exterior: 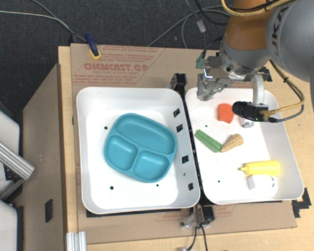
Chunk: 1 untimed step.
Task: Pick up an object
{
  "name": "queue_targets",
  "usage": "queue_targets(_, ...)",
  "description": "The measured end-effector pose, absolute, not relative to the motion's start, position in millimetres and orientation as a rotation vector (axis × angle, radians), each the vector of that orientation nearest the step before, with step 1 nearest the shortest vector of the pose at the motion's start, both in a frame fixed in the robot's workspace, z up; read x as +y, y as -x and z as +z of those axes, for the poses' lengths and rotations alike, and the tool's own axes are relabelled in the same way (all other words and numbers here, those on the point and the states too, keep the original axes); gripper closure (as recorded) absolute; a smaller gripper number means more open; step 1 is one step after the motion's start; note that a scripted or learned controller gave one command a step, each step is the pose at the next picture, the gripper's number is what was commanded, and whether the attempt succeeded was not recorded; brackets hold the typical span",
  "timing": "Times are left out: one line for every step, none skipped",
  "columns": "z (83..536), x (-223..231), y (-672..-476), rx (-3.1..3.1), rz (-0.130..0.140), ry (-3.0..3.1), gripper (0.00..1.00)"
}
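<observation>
My gripper (206, 93) hangs over the far left corner of the right bin (288, 140), fingers pointing down, with nothing seen between them. In that bin lie an orange block (225, 113), a green pod-shaped piece (207, 140), a tan cone (231, 143), a yellow bottle-shaped toy (260, 167) and a small white object (261, 182). The orange block is a short way right and nearer than the gripper. A blue divided plate (140, 147) rests in the left bin (89, 140).
A black camera-like fitting with a yellow cable (251, 111) sits just right of the orange block. Black clips run along the divider between the bins (184, 140). Cables cross the dark floor behind the cardboard base (120, 61).
</observation>
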State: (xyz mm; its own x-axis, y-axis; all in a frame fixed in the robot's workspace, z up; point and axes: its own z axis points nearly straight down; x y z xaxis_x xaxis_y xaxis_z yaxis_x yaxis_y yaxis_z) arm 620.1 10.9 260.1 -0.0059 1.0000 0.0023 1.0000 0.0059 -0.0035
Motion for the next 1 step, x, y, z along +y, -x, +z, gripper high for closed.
queue_targets(244.2, 72.5, -617.2, -2.225, 0.002, 2.21, 1.0)
